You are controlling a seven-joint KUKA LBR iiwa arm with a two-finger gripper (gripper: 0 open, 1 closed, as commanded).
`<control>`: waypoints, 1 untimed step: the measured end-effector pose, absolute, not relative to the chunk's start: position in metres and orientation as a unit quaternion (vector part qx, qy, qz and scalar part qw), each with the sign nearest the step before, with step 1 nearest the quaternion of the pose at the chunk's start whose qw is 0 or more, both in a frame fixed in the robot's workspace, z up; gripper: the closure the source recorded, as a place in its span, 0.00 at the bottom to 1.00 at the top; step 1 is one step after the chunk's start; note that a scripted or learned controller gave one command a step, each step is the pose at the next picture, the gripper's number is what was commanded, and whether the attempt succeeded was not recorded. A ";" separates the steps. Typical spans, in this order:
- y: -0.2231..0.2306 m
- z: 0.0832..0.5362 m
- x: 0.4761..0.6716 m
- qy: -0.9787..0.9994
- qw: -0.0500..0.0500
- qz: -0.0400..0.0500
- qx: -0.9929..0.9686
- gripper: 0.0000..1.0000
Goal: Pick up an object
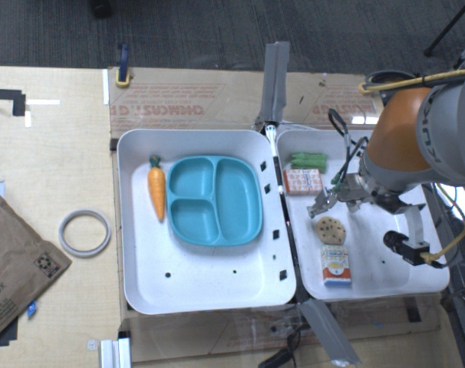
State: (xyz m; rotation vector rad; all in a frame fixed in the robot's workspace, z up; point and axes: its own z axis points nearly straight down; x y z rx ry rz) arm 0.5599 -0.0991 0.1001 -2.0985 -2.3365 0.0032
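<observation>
arm (417, 140) low over right bin (386, 278)

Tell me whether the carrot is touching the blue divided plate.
Apart. The camera view shows a strip of white bin floor between the carrot and the left rim of the blue divided plate.

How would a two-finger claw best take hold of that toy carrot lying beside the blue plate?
The carrot lies flat in the left bin, green top away from the camera, just left of the blue divided plate. Probably best to come straight down from above and pinch across the thicker orange upper body, fingers on its left and right sides. The plate rim sits close, leaving that finger little room.
</observation>
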 end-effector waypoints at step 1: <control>-0.129 0.092 0.539 -0.780 0.000 0.000 -0.626 0.00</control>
